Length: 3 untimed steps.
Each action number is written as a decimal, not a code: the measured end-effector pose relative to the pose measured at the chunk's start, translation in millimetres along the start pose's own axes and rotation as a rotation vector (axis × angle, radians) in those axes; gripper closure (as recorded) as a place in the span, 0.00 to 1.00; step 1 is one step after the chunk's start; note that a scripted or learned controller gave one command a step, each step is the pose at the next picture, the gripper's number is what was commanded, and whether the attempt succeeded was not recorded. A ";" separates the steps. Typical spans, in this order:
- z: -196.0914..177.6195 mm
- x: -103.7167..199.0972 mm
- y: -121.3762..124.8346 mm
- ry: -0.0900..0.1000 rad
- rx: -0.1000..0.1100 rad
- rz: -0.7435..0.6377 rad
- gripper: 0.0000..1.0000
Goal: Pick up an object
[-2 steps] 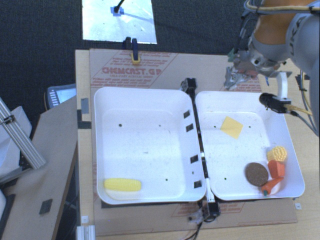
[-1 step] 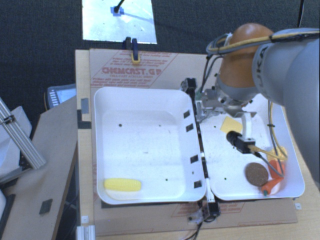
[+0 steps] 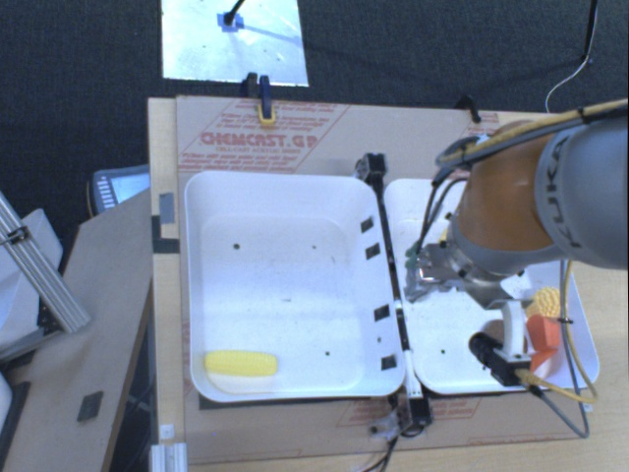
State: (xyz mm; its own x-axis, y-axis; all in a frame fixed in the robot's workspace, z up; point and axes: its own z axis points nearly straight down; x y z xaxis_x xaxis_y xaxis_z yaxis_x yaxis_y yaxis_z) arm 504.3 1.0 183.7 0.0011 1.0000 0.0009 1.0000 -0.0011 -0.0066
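Note:
A yellow corn cob [image 3: 241,364] lies in the left bin [image 3: 285,205], near its front left corner. In the right bin [image 3: 442,367], an orange block [image 3: 543,330] and a yellow, knobbly object [image 3: 547,301] sit close together by the right wall, partly behind the arm. My gripper [image 3: 421,273] hangs low over the right bin's left side, close to the divider between the bins. The wrist covers whatever lies straight under it, and I see nothing held.
The grey and orange arm [image 3: 521,200] spans the right bin from the right. Black clips [image 3: 373,254] line the seam between the bins. Both bins rest on a cardboard sheet [image 3: 265,131]. A shiny metal plate [image 3: 234,28] lies beyond the bench.

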 end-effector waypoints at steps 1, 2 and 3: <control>-82.9 36.3 8.6 0.001 -0.017 -0.010 1.00; -174.5 51.4 47.9 0.000 -0.021 -0.008 1.00; -59.5 86.6 13.7 -0.001 0.003 -0.009 1.00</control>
State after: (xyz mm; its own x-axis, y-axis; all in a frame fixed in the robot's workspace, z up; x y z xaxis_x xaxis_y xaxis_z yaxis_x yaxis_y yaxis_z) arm 518.5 87.5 243.2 -0.0080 1.0000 0.0005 0.9999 0.0080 -0.0094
